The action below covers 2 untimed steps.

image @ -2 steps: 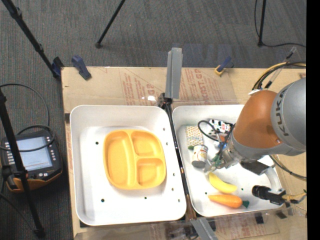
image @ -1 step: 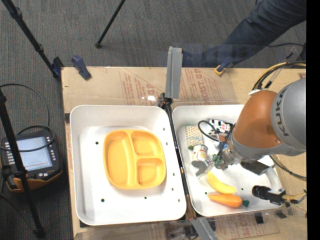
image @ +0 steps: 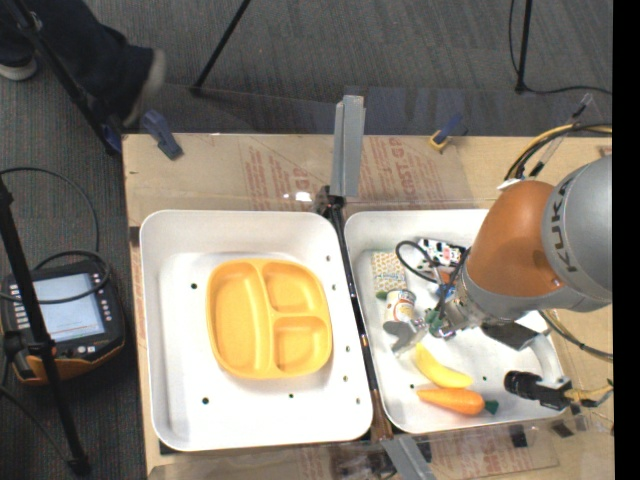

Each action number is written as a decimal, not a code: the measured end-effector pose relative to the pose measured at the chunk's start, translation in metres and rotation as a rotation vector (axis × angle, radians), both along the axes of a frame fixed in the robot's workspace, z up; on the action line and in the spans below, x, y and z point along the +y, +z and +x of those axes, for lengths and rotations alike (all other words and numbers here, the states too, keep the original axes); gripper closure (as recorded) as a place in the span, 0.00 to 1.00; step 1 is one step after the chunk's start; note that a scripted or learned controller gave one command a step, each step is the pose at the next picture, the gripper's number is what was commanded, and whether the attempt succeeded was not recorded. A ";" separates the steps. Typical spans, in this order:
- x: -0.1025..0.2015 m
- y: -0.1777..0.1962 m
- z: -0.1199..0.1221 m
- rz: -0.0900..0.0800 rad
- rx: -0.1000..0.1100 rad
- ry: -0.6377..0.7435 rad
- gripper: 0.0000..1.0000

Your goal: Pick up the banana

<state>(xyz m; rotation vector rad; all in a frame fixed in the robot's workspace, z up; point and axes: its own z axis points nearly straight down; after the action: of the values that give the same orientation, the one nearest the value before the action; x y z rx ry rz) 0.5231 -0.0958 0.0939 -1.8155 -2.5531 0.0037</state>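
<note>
1. Grey carpet surrounds a brown counter (image: 230,173) printed with faded red lettering; tripod legs, black cables and someone's dark trouser leg and shoe cross the floor at the top left.
2. Two shallow white bins sit side by side on the counter, split by a grey upright post (image: 348,153).
3. Left of the counter, a teach pendant (image: 62,313) with a lit screen sits on the floor.
4. Left bin (image: 165,368) carries a yellow divided tray (image: 268,316) lying flat near its middle.
5. Right bin (image: 375,230) holds the banana (image: 441,368), lying near the front, just behind an orange carrot (image: 453,400) and well apart from the tray.
6. The arm's hand (image: 408,334) hangs low just left of the banana's upper end, beside a small can; whether it is spread or pressed together, I cannot tell.
</note>
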 end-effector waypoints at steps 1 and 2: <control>-0.007 0.040 0.026 -0.003 -0.005 -0.232 0.00; -0.011 -0.008 -0.033 -0.001 -0.004 0.042 0.00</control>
<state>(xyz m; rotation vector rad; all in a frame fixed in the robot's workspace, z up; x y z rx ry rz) 0.4897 -0.1072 0.0860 -1.7629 -2.5939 0.0017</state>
